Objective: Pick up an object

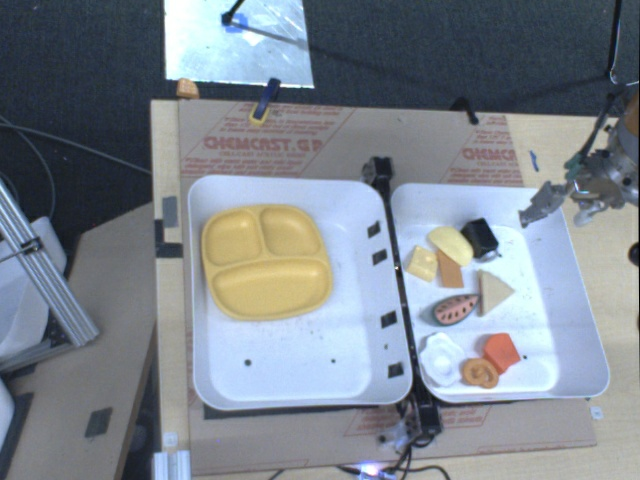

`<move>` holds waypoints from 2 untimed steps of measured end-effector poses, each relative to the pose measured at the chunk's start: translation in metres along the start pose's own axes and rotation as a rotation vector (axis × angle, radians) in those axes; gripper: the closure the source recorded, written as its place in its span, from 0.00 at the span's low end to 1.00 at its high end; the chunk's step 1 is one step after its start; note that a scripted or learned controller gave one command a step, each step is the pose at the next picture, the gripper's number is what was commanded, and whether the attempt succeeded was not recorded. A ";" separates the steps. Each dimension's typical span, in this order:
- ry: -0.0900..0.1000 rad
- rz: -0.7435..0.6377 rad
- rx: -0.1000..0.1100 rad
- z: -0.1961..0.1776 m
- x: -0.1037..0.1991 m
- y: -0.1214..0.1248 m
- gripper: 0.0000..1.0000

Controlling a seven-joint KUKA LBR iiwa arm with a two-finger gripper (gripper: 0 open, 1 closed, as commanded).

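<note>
Over the right bin's point(585, 298) far corner hangs the gripper point(545, 205), whether its fingers are parted I cannot tell, and nothing visible between them. Down-left of it, apart, lie the black block point(480, 238) and yellow piece point(450, 244), both on the bin floor.

We take this for a robotics lab. The tabletop point(330, 133) is a sheet printed with a plastics brand name, carrying two white bins point(300, 368) clipped together. An aluminium frame rail point(45, 278) stands at the left, loose cables point(60, 153) trail over dark carpet point(80, 48), and toy food pieces point(460, 310) fill one bin.
</note>
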State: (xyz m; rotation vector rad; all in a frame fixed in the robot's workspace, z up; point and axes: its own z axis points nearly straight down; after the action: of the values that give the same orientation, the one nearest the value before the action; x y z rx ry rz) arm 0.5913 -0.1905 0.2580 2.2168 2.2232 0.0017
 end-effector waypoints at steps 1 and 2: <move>0.001 0.002 0.005 0.125 -0.016 0.008 0.00; -0.004 0.001 -0.019 0.157 -0.017 0.060 0.00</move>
State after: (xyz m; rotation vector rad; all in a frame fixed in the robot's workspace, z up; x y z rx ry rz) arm 0.6518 -0.2070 0.1013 2.2064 2.2095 0.0183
